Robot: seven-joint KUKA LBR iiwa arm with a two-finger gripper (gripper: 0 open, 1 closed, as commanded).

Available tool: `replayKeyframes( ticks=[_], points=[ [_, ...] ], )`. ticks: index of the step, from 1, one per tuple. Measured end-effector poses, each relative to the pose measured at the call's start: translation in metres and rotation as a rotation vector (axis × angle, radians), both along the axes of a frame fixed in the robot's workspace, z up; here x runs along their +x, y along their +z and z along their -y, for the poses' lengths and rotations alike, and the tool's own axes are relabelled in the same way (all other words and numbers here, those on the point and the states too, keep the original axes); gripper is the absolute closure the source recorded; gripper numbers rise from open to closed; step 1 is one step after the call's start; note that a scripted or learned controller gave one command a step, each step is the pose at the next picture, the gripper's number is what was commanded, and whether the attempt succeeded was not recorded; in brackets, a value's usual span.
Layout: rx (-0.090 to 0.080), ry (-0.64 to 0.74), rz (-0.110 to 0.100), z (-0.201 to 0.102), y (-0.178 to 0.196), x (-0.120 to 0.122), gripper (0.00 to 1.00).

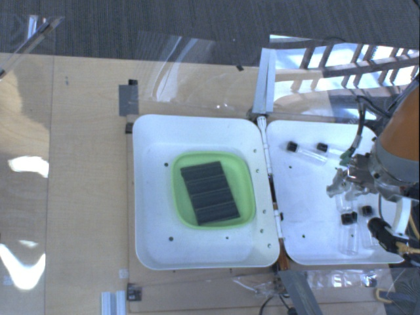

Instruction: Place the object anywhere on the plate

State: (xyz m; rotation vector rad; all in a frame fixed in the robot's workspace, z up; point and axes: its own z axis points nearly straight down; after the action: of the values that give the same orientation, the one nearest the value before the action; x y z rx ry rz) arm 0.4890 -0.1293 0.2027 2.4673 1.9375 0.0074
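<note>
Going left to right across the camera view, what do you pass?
Left white bin → green plate with dark ribbed block on it → right white bin → clear vials with black caps → gripper.

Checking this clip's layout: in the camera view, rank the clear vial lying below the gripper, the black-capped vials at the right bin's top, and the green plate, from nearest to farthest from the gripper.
From the gripper:
1. Clear vial, just below it, right bin.
2. Black-capped vials, right bin's upper part.
3. Green plate, left bin, carrying the dark ridged block.
</note>
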Motion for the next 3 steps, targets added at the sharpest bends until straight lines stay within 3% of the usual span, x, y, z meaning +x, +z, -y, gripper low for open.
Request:
replayKeyframes(
  ticks=[1, 2, 3],
  points=[
    [0.0, 0.0, 0.0, 0.0, 0.0, 0.0, 0.0],
    [-0.002, 0.001, 0.0, 0.056, -0.008, 0.0, 0.0],
    [0.0, -0.101, -0.003, 0.07, -0.058, -0.001, 0.0]
  ],
)
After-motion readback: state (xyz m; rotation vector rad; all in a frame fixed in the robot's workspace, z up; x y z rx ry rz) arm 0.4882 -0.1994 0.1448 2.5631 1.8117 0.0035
